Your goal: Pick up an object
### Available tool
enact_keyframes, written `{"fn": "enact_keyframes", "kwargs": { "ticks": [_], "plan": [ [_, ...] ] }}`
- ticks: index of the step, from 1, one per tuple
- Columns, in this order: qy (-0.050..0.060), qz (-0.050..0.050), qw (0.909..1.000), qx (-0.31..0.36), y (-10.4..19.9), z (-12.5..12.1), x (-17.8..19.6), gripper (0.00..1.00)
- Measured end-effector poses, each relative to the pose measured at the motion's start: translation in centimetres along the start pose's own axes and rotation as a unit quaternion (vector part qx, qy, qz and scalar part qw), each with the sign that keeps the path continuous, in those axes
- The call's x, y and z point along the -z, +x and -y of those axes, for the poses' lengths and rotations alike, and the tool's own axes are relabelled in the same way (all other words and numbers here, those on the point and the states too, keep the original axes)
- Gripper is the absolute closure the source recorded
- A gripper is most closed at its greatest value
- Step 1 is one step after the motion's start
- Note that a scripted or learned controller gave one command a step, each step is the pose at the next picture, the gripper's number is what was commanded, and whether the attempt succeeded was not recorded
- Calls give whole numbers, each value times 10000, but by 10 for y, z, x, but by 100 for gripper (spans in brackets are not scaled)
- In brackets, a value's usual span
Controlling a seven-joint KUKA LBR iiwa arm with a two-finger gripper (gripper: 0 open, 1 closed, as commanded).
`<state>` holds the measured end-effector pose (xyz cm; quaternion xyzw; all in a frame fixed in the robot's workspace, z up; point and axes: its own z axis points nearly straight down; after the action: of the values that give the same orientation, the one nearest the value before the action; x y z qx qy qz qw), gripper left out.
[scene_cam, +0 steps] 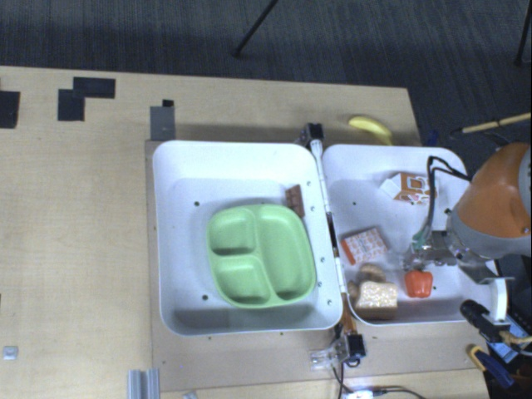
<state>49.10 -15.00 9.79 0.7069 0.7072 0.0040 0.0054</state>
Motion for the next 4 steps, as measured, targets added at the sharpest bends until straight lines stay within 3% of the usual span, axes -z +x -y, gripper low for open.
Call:
{"fn": "enact_keyframes", "kwargs": {
  "ticks": [1, 2, 3, 4],
  "plan": [
    [44, -18, 10000, 28, 83, -52, 87, 100],
    [54, -12, 10000, 21, 82, -52, 86, 0],
    [30, -7, 10000, 11, 66, -75, -13, 0],
    [8, -6, 10000, 30, 67, -77, -1, 100]
  ]
}}
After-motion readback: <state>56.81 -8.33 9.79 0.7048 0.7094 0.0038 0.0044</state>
